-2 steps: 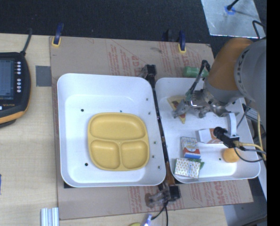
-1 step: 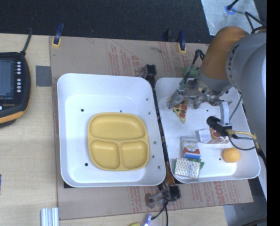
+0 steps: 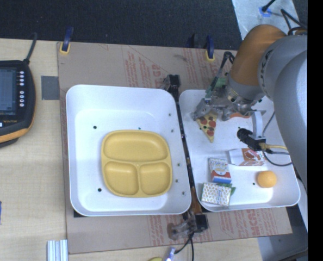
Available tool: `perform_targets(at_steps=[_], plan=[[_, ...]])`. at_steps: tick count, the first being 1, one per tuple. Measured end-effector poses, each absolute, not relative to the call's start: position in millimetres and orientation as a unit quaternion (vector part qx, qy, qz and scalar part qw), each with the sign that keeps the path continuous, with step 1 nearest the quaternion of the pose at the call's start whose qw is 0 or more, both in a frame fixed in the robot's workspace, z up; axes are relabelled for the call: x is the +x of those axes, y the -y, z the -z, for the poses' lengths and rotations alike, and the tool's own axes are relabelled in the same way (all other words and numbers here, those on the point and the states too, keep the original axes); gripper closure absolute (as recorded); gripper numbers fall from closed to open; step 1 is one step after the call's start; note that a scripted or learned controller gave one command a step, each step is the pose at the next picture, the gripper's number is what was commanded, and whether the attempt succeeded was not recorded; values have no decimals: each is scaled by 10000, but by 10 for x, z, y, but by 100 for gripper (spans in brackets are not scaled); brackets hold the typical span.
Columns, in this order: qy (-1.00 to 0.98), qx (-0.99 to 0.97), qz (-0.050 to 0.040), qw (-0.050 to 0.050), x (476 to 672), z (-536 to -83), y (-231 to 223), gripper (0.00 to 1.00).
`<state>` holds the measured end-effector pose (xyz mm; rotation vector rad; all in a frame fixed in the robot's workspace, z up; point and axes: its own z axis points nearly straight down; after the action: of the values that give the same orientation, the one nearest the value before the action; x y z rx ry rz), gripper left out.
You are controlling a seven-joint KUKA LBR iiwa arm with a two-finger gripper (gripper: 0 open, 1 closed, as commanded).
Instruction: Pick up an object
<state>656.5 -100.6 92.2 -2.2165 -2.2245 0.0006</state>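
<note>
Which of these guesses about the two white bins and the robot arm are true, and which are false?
1. The yellow divided tray lies in the left bin. True.
2. The pizza slice toy lies in the left bin. False: it lies in the right bin, just below the gripper.
3. The orange ball sits inside the yellow tray. False: it rests in the right bin, near its right edge.
4. A handheld control pad lies on the bench left of the bins. True.

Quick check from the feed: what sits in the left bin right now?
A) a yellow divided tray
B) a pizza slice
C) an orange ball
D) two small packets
A: the yellow divided tray lies alone in the left bin, while the pizza slice, orange ball and packets are in the right bin.
</note>
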Motion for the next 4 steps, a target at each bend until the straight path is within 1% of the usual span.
perform_targets(at_steps=[1,2,3,4], plan=[[7095,-7047,2,18,6577,-1058,1004,100],[7098,-7044,0,20,6575,-1056,1003,0],[7081,-7061,-12,20,6561,-919,1051,0],[7091,-7051,5,19,6579,-1057,1045,100]])
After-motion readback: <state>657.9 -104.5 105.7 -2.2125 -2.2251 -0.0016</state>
